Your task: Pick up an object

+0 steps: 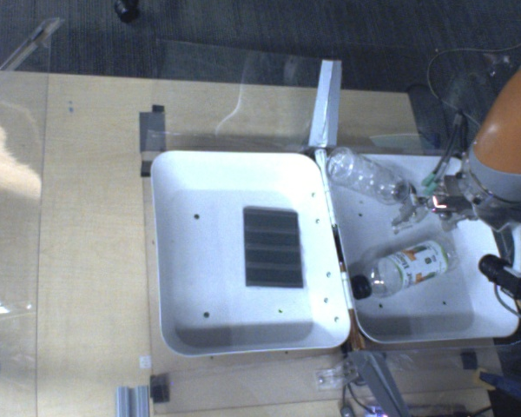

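Two bins side by side on the bench, the arm over the right one.

The left bin sits near the middle of the bench and holds a ribbed rectangular pad lying flat at its centre. The right bin touches it along their shared edge. In the right bin, one bottle lies on its side in the far left corner, and a labelled bottle lies on its side nearer the front, its cap end toward the shared edge. The arm comes in from the right above the right bin's far side, and the hand seems to hang between the two bottles, just beside the far one.
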Controlling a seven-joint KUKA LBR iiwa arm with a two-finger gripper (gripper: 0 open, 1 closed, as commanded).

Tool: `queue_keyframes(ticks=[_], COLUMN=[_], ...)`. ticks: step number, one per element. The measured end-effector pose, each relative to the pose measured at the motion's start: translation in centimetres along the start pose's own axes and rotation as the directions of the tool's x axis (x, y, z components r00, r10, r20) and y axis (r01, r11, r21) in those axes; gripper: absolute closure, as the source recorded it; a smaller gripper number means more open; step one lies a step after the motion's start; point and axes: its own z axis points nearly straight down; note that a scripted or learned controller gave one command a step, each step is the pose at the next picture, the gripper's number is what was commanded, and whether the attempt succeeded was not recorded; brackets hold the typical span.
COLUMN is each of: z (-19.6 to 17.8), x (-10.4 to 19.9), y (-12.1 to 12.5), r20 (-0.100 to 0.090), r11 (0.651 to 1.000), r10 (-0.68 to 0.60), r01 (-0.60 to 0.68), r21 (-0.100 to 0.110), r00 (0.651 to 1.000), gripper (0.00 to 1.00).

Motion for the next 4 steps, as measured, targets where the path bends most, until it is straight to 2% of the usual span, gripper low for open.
queue_keyframes(ticks=[1,2,3,4], z=[9.0,14.5,13.3,2.0], x=[-4.6,-7.1,-7.0,-2.2], y=[0.8,-0.8,-0.5,1.8], r20=[0.001,0.004,0.006,0.002], r11=[0.999,0.992,0.991,0.992], r10=[-0.049,-0.127,-0.129,-0.125], r01=[0.049,0.127,0.129,0.125], r21=[0.000,-0.009,-0.018,-0.005], r00=[0.999,0.992,0.992,0.992], gripper=[0.00,0.00,1.00,1.00])
